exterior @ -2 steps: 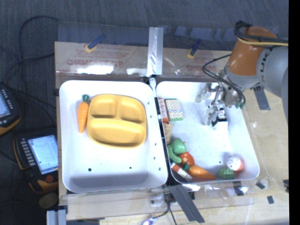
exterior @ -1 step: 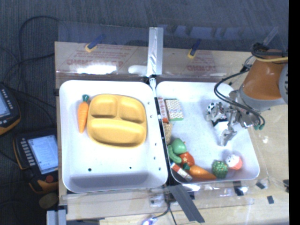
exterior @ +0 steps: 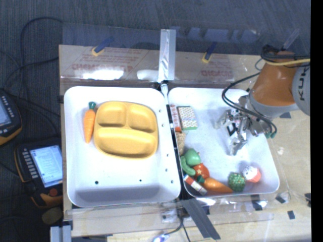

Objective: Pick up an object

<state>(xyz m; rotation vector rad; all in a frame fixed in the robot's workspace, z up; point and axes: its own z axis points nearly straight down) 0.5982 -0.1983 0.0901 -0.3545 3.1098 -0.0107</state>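
The arm (exterior: 275,82), grey with its orange band, is reaching in from the right and hanging its tool (exterior: 236,135) over the right bin (exterior: 262,185), above a bare stretch of the white floor. The metal fingers (exterior: 238,144) are pointing down toward the bin floor, and whether they are spread or pressed together cannot be told; nothing is showing between them. The toys are lying well apart from the tool: a small patterned box (exterior: 187,118) is sitting near the bin's left wall, and a cluster is crowding the lower left corner, with a green toy (exterior: 191,158), a red piece (exterior: 200,171) touching it, and an orange carrot (exterior: 218,185) lying along the near wall. Just beside the carrot's tip a green knobbly ball (exterior: 236,181) is resting, and next to it an orange-and-white toy (exterior: 251,174). In the left bin (exterior: 121,185) a yellow divided tray (exterior: 126,128) is lying flat, with a second carrot (exterior: 89,123) lying beside its left edge. Both bins are sitting side by side on the worktop (exterior: 298,150).
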